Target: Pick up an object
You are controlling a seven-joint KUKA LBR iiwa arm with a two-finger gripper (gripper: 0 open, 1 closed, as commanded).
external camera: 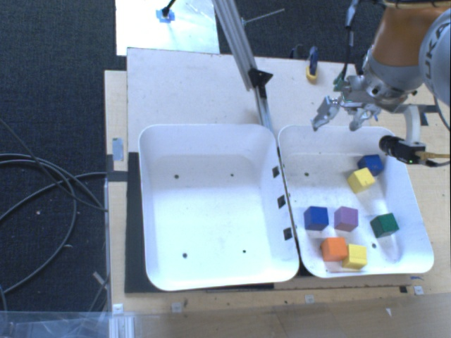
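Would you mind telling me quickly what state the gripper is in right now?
Gripper: open, holding nothing, above the far rim of the right bin.

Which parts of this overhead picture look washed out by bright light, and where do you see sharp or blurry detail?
In the camera view, the left bin is nearly pure white, its floor losing texture; the pale sheet at the top glares brightly; the coloured cubes, such as the purple cube, stay crisp with soft shadows; the gripper looks slightly soft at its edges.
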